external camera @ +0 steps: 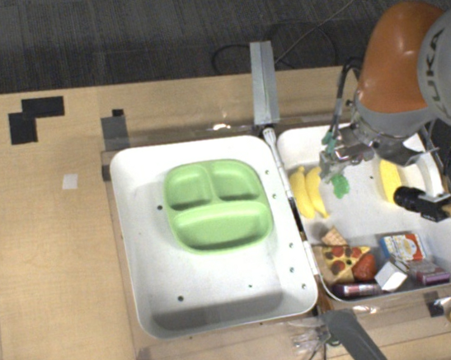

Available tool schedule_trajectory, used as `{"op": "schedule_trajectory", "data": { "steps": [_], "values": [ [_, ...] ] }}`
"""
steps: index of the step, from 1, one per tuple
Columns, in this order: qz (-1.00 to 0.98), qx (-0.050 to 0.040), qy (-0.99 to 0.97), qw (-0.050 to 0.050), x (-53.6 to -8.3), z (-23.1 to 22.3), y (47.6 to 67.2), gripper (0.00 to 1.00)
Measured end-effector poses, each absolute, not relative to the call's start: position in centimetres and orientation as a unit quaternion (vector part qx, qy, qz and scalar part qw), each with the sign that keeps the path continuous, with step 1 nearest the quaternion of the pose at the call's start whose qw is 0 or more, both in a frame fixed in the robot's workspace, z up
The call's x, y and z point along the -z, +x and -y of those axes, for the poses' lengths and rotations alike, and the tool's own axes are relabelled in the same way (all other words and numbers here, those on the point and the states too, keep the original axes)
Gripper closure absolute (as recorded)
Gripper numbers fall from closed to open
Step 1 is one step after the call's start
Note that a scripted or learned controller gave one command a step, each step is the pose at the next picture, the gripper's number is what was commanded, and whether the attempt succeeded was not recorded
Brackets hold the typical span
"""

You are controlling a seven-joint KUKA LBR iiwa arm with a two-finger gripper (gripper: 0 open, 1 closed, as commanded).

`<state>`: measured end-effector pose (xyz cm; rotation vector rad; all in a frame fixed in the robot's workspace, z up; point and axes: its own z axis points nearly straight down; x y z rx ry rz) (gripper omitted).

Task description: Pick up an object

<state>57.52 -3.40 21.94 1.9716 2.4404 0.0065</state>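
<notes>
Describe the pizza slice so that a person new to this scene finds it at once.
Go to the white bin on the right. Against its left wall, just below the yellow bananas, lies the pizza slice. It is the only flat wedge there, tan with red spots.

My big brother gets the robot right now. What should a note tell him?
Gripper: hanging over the far half of the right bin. It is unclear whether it holds anything.
Things: a small green object lies just below the gripper, with the bananas beside it. A toy pizza slice lies at the near end. The left bin holds a green divided plate.
Done: nothing is visibly lifted.
Left: grasp one object, probably the green one, and lift it.
</notes>
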Motion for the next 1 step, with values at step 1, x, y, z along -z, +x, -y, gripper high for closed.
{"op": "schedule_trajectory", "data": {
  "steps": [1],
  "values": [
    [-0.780, -0.0037, 0.626, 0.004, -23.08, 3.30, 57.68, 1.00]
  ]
}}
